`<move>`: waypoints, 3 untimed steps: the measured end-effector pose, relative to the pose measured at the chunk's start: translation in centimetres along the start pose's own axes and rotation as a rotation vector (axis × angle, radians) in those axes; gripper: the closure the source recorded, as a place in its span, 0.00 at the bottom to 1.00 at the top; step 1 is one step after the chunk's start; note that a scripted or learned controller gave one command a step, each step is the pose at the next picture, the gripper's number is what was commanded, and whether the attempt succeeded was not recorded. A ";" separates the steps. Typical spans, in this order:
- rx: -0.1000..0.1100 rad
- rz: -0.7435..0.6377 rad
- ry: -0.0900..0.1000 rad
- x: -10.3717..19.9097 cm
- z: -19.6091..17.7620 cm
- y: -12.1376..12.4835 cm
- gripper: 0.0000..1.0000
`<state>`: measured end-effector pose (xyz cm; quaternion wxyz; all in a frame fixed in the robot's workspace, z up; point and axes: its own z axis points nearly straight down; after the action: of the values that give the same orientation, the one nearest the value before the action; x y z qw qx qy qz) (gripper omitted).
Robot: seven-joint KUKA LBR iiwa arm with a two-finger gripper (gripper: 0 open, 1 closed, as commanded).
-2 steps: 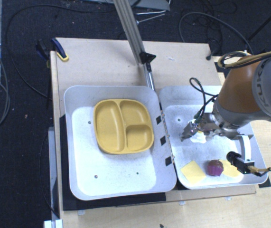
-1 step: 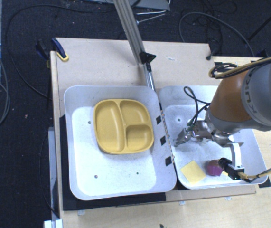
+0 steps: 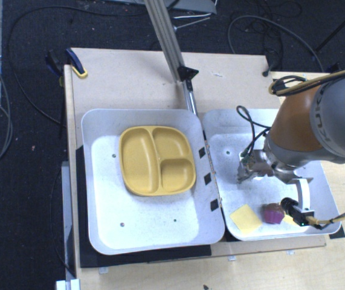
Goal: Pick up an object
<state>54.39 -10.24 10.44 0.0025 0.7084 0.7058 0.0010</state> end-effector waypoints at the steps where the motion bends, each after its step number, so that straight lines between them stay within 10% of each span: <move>1: 0.004 -0.003 0.002 -0.4 -4.1 0.2 1.00; 3: 0.002 -0.006 0.001 -1.2 -12.8 1.1 1.00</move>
<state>55.43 -11.37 23.27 0.0015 0.7063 0.7079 0.0007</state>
